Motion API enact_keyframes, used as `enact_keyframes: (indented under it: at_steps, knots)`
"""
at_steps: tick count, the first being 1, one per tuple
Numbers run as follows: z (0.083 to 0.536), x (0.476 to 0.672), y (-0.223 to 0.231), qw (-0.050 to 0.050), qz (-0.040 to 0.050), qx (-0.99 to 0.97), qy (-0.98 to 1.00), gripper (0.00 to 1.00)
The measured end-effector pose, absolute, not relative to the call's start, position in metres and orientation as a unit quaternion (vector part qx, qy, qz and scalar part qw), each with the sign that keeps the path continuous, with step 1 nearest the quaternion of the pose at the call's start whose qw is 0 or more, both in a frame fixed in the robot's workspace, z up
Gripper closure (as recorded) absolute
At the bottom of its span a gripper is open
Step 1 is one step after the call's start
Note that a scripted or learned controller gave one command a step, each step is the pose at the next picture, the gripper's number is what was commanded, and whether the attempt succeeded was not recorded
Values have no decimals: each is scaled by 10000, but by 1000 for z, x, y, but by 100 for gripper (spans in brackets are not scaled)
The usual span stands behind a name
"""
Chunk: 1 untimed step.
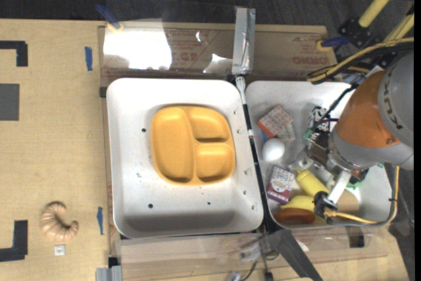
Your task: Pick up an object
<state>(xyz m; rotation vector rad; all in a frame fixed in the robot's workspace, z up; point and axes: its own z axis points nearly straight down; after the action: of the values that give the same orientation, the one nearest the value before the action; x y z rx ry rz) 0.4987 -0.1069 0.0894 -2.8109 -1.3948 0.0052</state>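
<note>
1. Nearest the camera, a ridged tan toy (59, 220) lies on the bench, outside and well apart from both bins. At the front wall of the right bin (376, 195) lies a red thing (295, 214).
2. The gripper (316, 153) hangs low over the middle of the right bin, amid the clutter. Whether it is open or closed cannot be made out, and nothing can be seen in its hold.
3. The likeliest pick, as I judge it, is the yellow piece (308, 181). It lies just beside the gripper, on the side toward the camera. Its long axis runs aslant, from the bin's middle toward the front right corner.
4. A clean grasp would probably mean closing across that slanted axis, not along it.
5. Neighbours crowd it:
   - a carton (281, 182) just to its left
   - a white ball (273, 151) behind the carton
   - a pink packet (276, 120) further back
6. The left bin (125, 141) holds a yellow divided tray (192, 143), well apart from the gripper.
7. The carton and packet carry print, too small to read. The red lettering on the cardboard (289, 49) behind the bins cannot be read either.
</note>
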Motion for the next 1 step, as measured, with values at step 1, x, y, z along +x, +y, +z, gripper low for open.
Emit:
enact_keyframes:
  at_steps: [1]
  knots:
    - [87, 535, -115, -7, -15, -8880, -4598, 0]
